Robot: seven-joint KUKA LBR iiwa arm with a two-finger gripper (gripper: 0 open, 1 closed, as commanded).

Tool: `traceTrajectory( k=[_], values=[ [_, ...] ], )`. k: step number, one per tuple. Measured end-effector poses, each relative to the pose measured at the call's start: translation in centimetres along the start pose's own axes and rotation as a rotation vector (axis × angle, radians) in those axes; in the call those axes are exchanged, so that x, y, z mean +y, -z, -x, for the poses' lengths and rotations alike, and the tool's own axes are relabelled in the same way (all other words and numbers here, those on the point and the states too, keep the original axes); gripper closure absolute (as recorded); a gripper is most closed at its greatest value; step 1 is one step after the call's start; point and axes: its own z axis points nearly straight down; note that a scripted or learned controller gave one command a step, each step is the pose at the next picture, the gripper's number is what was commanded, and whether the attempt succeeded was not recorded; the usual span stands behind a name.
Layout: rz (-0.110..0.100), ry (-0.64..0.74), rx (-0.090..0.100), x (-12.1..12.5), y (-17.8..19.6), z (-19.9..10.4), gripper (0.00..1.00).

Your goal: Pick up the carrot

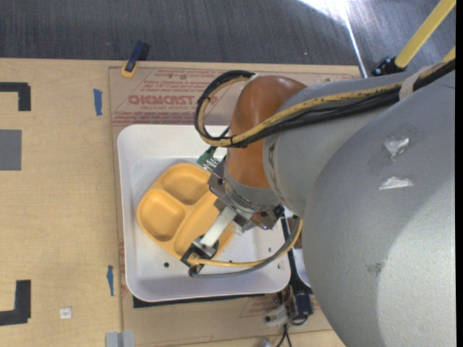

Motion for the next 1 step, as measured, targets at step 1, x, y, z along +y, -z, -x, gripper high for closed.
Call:
traceTrajectory(
  k=[1],
  values=[
    [0.0, 0.143, 0.0, 5.86, 4.82, -1.51, 1.0]
  ],
)
